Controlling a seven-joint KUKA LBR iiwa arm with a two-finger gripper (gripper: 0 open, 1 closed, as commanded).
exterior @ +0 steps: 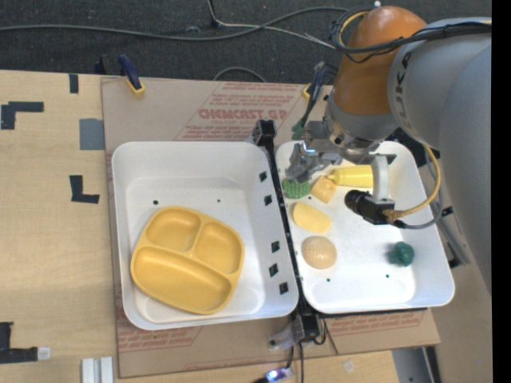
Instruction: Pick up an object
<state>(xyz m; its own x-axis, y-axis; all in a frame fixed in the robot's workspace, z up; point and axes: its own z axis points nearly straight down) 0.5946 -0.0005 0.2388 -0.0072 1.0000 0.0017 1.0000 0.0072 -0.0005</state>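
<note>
Small toy foods sit in the right shallow white bin (pixel 423 290), where you see the jaws (pixel 303 164) down over the bin's upper left corner, just above a green leafy piece (pixel 297 187); whether they are apart or together, you cannot tell. Beside them lie a yellow cube-like block (pixel 323 190), a yellow bar (pixel 355 176), a pale yellow oval (pixel 311 218), a tan round piece (pixel 318 253) and a teal lump (pixel 402 253). Your left white bin (pixel 128 166) holds a yellow divided plastic plate (pixel 187 258).
</note>
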